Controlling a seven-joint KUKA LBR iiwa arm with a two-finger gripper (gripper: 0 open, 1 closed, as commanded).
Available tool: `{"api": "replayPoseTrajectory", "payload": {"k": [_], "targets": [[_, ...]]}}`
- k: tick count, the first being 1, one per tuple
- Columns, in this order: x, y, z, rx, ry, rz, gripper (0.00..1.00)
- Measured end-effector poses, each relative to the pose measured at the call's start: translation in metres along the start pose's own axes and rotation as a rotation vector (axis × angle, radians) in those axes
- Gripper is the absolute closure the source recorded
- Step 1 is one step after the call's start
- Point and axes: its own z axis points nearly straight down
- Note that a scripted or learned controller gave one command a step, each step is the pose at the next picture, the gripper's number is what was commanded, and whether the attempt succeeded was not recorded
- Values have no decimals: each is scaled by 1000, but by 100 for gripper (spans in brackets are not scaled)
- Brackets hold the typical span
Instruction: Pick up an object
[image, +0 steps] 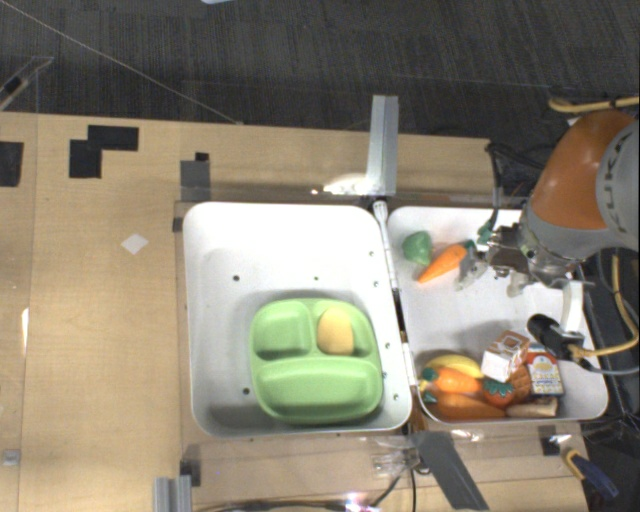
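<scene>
Your claw (476, 262) sits at the carrot (442, 263) in the frame's right bin (440, 330), grip state unclear, so the carrot may roll away.

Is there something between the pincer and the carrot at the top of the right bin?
Nothing visible. The pincer hangs just right of the carrot, with bare bin floor between them. The green piece lies on the carrot's far left side.

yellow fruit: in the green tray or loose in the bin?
In the tray. The yellow fruit sits inside the upper right compartment of the green divided tray, which lies in the left bin.
</scene>
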Motion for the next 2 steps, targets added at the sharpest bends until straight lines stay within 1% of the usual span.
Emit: {"api": "replayPoseTrajectory", "payload": {"k": [1,2], "targets": [[-4,5,-11,-1,0,147,0],[30,61,49,-1,-1,119,0]]}}
